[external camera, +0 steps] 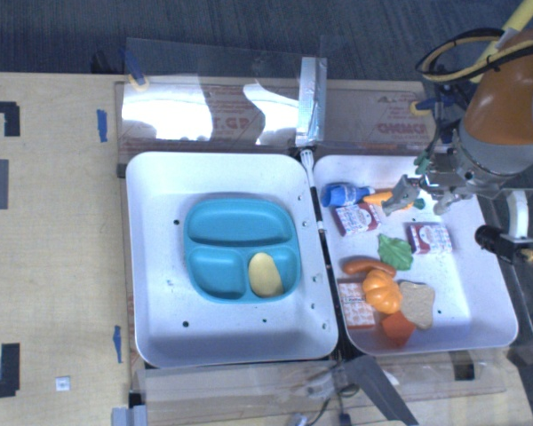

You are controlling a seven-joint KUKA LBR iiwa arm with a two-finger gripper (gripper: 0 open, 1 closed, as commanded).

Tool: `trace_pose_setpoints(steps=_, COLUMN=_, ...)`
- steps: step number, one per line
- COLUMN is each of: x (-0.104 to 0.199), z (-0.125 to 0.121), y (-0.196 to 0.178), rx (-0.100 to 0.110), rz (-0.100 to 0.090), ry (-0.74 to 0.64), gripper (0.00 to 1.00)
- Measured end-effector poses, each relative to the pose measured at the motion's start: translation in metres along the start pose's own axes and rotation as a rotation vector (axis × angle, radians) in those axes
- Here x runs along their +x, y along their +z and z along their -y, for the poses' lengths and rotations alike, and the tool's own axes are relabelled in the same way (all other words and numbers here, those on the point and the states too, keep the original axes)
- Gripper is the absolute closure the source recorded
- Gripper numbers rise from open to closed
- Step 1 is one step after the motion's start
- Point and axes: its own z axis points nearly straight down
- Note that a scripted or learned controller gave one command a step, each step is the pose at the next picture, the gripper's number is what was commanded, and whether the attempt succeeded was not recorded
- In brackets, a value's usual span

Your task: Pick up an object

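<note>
two white bins point(151, 238) side by side on a wooden bench point(44, 238). blue divided tray point(215, 229) in the left bin. clear panel point(213, 105) standing behind. blue tape point(101, 124) and black marks point(3, 118) on the bench.

A blue divided tray point(240, 247) is sitting in the left bin point(151, 238), carrying a yellow potato-like piece point(265, 274). The claw point(422, 193) is hanging over the right bin point(489, 309), above scattered toy food.

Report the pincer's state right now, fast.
Pincer: open, holding nothing, above the right bin near its far edge.
</note>
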Motion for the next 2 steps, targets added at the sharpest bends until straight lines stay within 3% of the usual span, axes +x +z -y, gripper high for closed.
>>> trace_pose_setpoints(steps=1, x=-0.0534, z=0.0048, y=0.1018, rx=-0.008, rz=0.003, ry=-0.044, gripper=0.00)
trace_pose_setpoints(steps=2, x=-0.0561, z=-0.0007, y=0.1109, rx=-0.015, rz=0.008, ry=-0.036, gripper=0.00)
